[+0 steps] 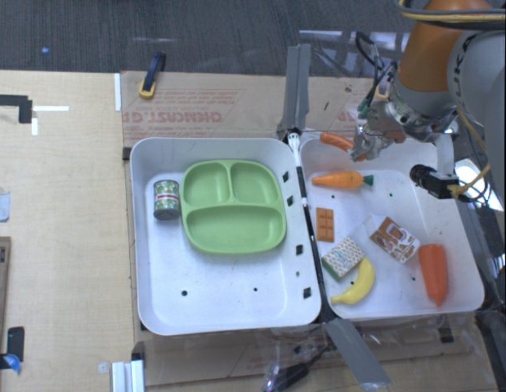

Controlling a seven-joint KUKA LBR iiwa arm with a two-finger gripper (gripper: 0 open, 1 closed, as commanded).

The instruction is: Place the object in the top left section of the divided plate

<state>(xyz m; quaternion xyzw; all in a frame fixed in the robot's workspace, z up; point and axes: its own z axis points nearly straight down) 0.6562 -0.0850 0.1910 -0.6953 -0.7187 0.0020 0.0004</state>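
I see the divided plate far left of the gripper. A small orange carrot lies just left of the gripper, long axis sideways; I cannot tell whether it is gripped.

The divided plate is light green with 3 sections, 2 small ones at the far side and 1 wide one nearer. It lies flat in the left bin, beside a small can.
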